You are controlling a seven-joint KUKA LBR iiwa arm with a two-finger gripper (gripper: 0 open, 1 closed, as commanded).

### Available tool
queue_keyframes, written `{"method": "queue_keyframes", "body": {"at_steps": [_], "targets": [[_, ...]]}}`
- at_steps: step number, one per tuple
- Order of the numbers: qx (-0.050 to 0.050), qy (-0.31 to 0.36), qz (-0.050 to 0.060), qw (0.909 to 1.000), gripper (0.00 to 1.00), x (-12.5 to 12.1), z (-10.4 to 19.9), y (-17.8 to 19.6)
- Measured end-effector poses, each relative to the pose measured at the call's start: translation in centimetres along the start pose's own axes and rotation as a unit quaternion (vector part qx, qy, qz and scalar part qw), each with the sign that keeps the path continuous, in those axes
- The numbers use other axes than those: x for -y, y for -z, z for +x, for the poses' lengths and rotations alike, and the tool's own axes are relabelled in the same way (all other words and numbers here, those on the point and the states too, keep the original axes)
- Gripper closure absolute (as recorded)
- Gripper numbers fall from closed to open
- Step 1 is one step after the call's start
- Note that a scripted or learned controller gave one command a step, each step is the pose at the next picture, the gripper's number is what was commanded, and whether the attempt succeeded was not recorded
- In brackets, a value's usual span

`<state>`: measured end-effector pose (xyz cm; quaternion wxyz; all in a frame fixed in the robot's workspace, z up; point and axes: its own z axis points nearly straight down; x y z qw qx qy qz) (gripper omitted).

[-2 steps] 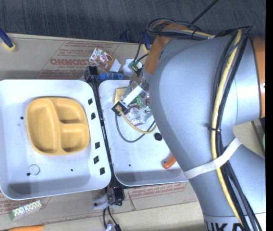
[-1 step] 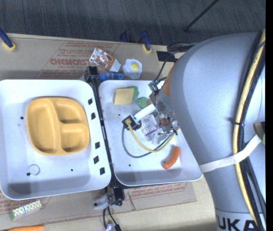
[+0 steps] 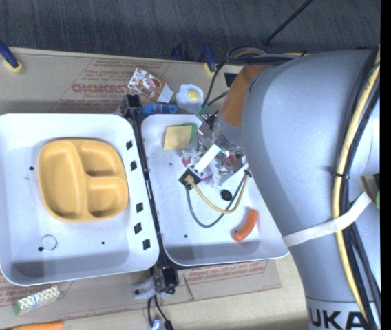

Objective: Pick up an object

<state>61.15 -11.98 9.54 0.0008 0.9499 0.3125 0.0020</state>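
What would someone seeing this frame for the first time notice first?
The big grey arm fills the right side, leaning over the right bin with its gripper low among the clutter there. Next comes the yellow divided tray lying alone in the left bin. In the right bin, an orange carrot-like piece near the front right corner and a yellow sponge at the back also stand out.

In the right bin [image 3: 182,249], my gripper [image 3: 206,162] sits between the yellow sponge [image 3: 177,137] and the carrot [image 3: 246,225]. Open floor lies lower left. The yellow tray [image 3: 82,179] obstructs the left bin [image 3: 9,205].
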Motion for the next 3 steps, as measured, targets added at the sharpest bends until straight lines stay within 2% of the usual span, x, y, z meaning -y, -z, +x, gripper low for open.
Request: {"method": "queue_keyframes", "body": {"at_steps": [1, 2, 3], "targets": [[0.001, -0.008, 0.002, 1.0000, 0.00, -0.4, 4.1, -0.1], [0.004, -0.035, 0.005, 0.9994, 0.00, 1.4, 1.5, 1.7], [0.004, -0.053, 0.005, 0.9986, 0.00, 7.0, -6.2, -0.4]]}}
